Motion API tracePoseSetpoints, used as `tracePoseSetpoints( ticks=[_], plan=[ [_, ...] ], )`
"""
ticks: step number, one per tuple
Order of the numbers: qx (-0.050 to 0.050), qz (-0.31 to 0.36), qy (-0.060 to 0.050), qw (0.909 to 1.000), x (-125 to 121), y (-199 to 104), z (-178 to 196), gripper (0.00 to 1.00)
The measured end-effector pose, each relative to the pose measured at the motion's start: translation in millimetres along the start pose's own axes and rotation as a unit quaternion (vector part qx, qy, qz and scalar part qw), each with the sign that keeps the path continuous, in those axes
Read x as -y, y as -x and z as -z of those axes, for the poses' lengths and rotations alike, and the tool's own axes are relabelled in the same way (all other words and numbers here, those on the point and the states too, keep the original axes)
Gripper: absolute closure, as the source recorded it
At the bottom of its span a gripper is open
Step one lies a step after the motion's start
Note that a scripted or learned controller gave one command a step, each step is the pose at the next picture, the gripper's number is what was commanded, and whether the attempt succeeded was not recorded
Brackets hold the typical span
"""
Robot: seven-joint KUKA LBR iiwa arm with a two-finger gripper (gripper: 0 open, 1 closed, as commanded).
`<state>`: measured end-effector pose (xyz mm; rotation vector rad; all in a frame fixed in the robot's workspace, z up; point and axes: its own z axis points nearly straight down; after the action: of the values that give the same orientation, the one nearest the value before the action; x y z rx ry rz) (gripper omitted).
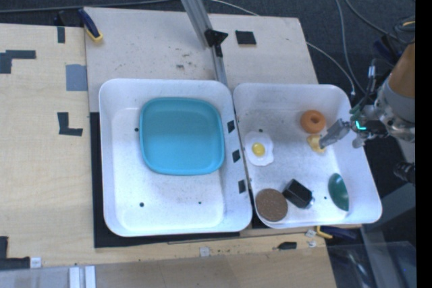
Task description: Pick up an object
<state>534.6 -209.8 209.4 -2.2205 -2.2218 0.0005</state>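
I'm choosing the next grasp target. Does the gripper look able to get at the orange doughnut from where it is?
Probably yes. The gripper sits at the right bin's right side, just beside the orange doughnut. Only a small yellow piece lies near; nothing covers the doughnut.

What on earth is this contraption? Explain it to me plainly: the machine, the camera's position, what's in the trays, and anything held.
This is a single picture from a camera fixed above a bench, looking down at a slant. The machine is a robot arm reaching in from the right; its claw hangs over the right edge of the right bin, close to a small yellow piece. I cannot tell if it grips anything. That bin also holds an orange ring, a toy fried egg, a brown disc, a black block and a dark green piece. The left bin holds a blue plate.
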Motion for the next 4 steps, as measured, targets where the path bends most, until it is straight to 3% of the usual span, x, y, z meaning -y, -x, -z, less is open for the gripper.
tracePoseSetpoints(
  ticks=[1, 3, 4],
  plan=[
    [0.000, 0.000, 0.000, 1.0000, 0, 0, 0, 0.00],
    [-0.001, 0.000, -0.002, 1.0000, 0, -2, -116, 0.00],
    [0.000, 0.000, 0.000, 1.0000, -1, -2, -104, 1.00]
  ],
)
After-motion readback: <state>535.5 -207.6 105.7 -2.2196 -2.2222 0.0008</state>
